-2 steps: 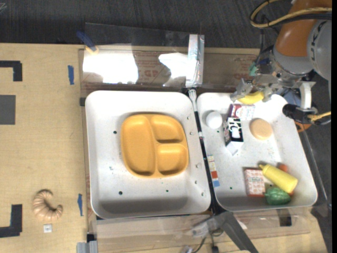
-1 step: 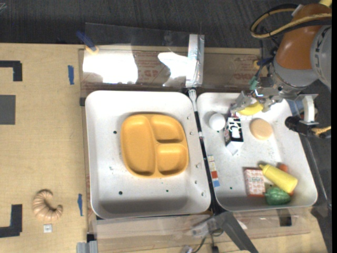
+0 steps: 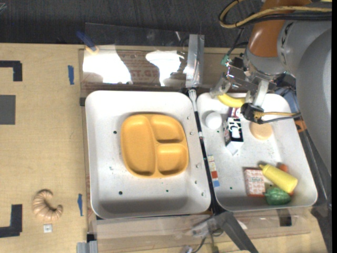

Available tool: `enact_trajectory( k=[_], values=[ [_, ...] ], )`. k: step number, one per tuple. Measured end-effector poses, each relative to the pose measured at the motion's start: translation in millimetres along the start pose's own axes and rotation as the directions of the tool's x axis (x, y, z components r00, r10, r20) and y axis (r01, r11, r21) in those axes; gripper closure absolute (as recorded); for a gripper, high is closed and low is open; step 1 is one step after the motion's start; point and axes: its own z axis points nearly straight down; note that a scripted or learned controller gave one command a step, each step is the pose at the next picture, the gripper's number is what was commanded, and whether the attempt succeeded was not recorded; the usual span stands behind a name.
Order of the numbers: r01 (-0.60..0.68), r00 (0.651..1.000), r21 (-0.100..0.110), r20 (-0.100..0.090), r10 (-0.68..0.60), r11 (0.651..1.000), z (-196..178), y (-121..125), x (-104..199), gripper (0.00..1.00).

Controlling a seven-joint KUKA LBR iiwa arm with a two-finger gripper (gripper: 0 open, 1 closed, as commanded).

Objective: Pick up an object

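My gripper hangs over the far end of the right bin, open, its fingers spread wide. A yellow banana lies on the bin floor just between and under them; I cannot tell whether they touch it. Close by are a white round cup, a black-and-white packet and a tan disc. At the near end sit a red box, a yellow squeeze bottle and a green pepper.
The left bin holds a yellow divided plate. A tan croissant-shaped toy lies on the bench at the near left. A clear panel stands behind the bins. The arm's body fills the right side.
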Motion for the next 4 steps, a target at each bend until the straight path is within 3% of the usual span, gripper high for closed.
enact_trajectory(
  k=[1, 2, 3, 4],
  values=[
    [-0.381, 0.925, 0.005, 0.005, 0.381, 0.925, 17.3, -26.5, 42.6, 1.0],
    [-0.487, 0.873, -0.006, -0.008, 0.487, 0.873, -221.4, -11.6, 27.4, 1.0],
    [-0.468, 0.884, -0.004, -0.002, 0.468, 0.884, -288.3, 0.1, -0.8, 1.0],
    [-0.35, 0.937, 0.004, 0.004, 0.35, 0.937, -284.4, -26.2, 20.5, 1.0]
  ],
)
